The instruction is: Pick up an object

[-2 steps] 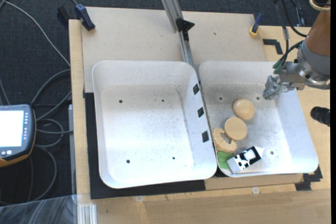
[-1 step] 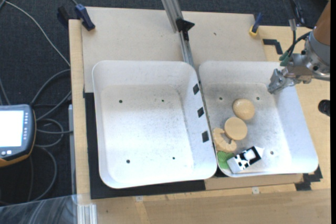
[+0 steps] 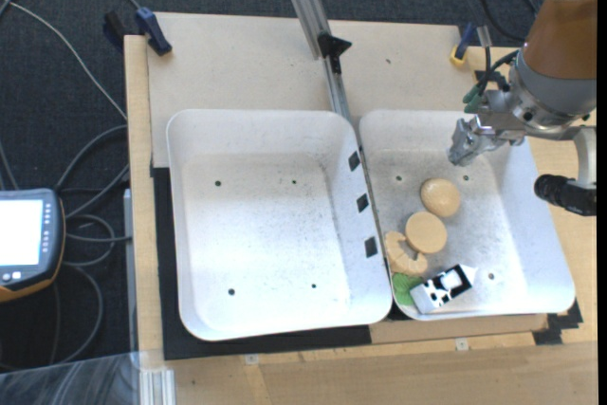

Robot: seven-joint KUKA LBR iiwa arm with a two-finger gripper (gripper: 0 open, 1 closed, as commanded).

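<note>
In the right bin [image 3: 531, 232] lie several small objects: a tan round piece [image 3: 440, 197], a second tan disc [image 3: 426, 231] just below it, a pale yellowish lump [image 3: 400, 253] by the bin's left wall, and a black-and-white block [image 3: 447, 287] on something green at the front edge. My gripper [image 3: 463, 149] hangs over the upper part of the right bin, above and slightly right of the top tan piece, apart from it. Nothing shows between its fingers.
The left bin [image 3: 266, 223] sits beside the right one, its floor speckled with dark dots. A metal rail [image 3: 313, 9] slants down to the gap between the bins. Blue clamps [image 3: 152, 28] hold the board's back corners. A handheld screen [image 3: 24, 242] lies far left.
</note>
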